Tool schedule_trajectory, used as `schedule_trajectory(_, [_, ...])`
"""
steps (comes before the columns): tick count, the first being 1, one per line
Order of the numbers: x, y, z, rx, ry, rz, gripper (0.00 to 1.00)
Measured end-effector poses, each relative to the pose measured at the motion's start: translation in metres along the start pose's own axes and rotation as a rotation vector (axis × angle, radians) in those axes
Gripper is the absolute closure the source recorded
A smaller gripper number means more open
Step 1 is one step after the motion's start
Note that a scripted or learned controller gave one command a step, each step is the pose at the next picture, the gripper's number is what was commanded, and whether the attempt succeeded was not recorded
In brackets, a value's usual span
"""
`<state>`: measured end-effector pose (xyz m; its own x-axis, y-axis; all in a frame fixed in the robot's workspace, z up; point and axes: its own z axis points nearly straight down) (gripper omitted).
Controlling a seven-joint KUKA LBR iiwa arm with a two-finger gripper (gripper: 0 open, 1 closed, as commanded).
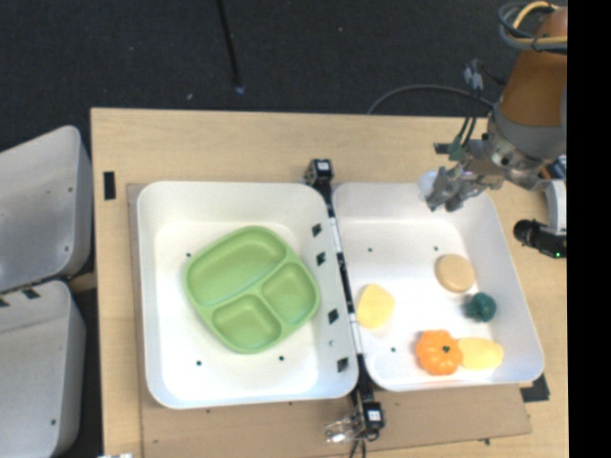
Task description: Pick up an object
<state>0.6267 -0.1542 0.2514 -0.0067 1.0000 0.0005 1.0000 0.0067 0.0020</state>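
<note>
Overhead, the gripper point(446, 195) hangs over the right bin point(401, 227) at about its one o'clock corner, below the orange-banded arm point(531, 84) that enters from three o'clock. Whether the claw is apart or together cannot be told from this angle, and nothing shows between its tips.

All the loose objects lie in the right bin's lower half, well apart from the gripper. A tan round piece point(455, 273) sits toward three o'clock, with a small dark teal object point(480, 306) just beside it at its four o'clock. A pale yellow lump point(375, 306) lies near the bin's nine o'clock wall. At about five o'clock an orange pumpkin-shaped toy point(437, 352) touches a yellow lemon-like piece point(480, 353).

The left bin point(162, 370) holds a green divided plate point(251, 288) with three compartments.
</note>
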Motion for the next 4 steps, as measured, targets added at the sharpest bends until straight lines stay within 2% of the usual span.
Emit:
schedule_trajectory(1, [0.058,0.006,-0.006,0.001,0.000,-0.001,1.00])
schedule_trajectory(2, [0.101,0.001,0.002,0.003,0.000,0.001,1.00])
schedule_trajectory(3, [0.157,0.000,0.013,0.003,0.001,0.000,1.00])
schedule_trajectory(4, [0.208,0.009,0.018,0.001,0.001,0.000,1.00])
